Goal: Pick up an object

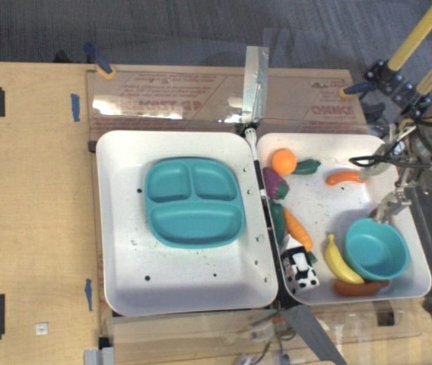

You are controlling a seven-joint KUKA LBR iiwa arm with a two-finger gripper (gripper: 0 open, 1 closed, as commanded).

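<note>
The jaws (395, 198) hang over the right edge of the right bin (421, 280), just above the teal bowl (376, 249); whether they stand apart or together cannot be told. Nothing shows between them. The bowl sits in that bin's near right corner, with a yellow banana (338, 258) touching its left side. An orange-red pepper (345, 177) lies near the far wall, left of the jaws. An orange ball (283, 161), a carrot (297, 231) and a black-and-white toy (301, 271) lie along the bin's left side, well apart from the jaws. A teal divided plate (195, 202) rests in the left bin (125, 280).
</note>
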